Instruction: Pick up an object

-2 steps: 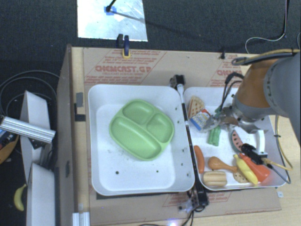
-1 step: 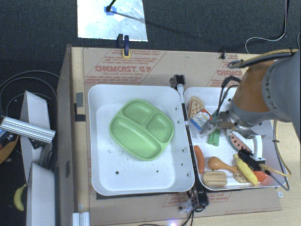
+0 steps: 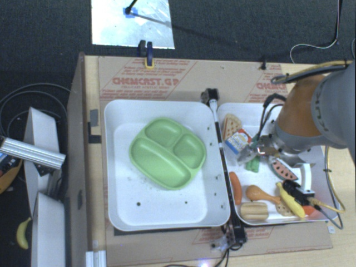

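Just beneath the claw (image 3: 248, 153), a green piece (image 3: 253, 164).

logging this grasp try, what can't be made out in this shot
- Gripper: in the camera view its tips blur into the clutter, so the grip can't be judged.
- Green piece: partly covered by the gripper, identity unclear.
- Right bin: its right side lies under the arm.
- Yellow item: overlapped by neighbouring toys, too small to name.
- Printed packet: label too small to read.
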Robot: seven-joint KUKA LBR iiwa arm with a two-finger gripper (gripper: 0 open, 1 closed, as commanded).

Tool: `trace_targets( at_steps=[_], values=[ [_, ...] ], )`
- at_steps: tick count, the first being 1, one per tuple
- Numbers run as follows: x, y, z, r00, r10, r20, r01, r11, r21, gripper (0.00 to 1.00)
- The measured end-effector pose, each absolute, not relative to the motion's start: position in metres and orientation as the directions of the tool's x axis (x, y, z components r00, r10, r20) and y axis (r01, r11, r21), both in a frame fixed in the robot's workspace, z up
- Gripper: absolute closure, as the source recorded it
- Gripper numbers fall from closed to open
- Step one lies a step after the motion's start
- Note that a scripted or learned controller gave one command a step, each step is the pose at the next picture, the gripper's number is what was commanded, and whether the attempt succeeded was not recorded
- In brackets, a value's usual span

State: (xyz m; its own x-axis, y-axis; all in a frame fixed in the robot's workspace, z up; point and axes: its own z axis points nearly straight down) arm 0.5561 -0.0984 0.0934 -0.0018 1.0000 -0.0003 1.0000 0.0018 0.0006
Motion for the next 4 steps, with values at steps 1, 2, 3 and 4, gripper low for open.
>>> trace_targets(
  at_steps=[1, 2, 3, 4],
  values=[
    [0.558, -0.102, 0.142, -0.003, 1.0, 0.0, 1.0, 0.003, 0.003, 0.0],
    [0.559, -0.105, 0.082, -0.002, 1.0, 0.0, 1.0, 0.002, 0.0, 0.0],
    [0.56, -0.105, 0.094, -0.003, 1.0, 0.0, 1.0, 0.003, 0.003, 1.0],
    [0.573, -0.051, 0.188, -0.008, 1.0, 0.0, 1.0, 0.008, 0.006, 1.0]
  ],
)
